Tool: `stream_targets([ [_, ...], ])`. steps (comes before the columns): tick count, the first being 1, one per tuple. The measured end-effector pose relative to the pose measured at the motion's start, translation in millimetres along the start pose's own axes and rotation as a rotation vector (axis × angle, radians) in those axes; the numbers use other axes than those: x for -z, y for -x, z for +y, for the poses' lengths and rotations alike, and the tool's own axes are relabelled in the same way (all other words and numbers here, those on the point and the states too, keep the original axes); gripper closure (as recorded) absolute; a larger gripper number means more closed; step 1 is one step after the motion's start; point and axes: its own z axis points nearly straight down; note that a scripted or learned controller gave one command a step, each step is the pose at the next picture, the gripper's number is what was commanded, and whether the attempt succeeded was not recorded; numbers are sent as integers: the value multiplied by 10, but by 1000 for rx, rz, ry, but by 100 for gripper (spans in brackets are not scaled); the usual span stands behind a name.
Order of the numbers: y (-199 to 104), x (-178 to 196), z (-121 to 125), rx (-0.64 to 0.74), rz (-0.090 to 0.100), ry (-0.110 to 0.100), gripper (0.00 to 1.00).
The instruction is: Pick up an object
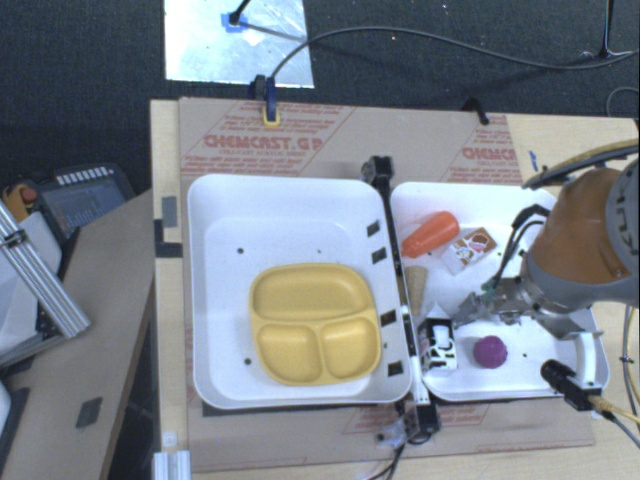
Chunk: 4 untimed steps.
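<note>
Nearest the lens, a yellow divided plate (315,323) lies in the left bin (215,268). Right bin (500,200): orange carrot (430,233) at 11 o'clock, black-and-white block (439,345) at 7 o'clock, purple ball (489,351) at 6 o'clock. Pincer (470,308) sits centrally above the ball; its opening cannot be determined.

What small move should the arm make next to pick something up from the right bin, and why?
Probably ease the gripper down and slightly toward the purple ball. It hangs in the right bin with nothing visibly between its fingers, and the ball lies just below it in the camera view, apart from the orange carrot.
</note>
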Motion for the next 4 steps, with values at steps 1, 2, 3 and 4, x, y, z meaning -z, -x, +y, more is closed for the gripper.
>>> stream_targets([
  [1, -1, 136, 20, 1, -1, 6, 100],
  [2, -10, 750, -29, 4, -2, 10, 100],
  [3, -23, 1244, -102, 4, -2, 10, 100],
  [4, -97, 1812, -146, 5, -2, 12, 100],
])
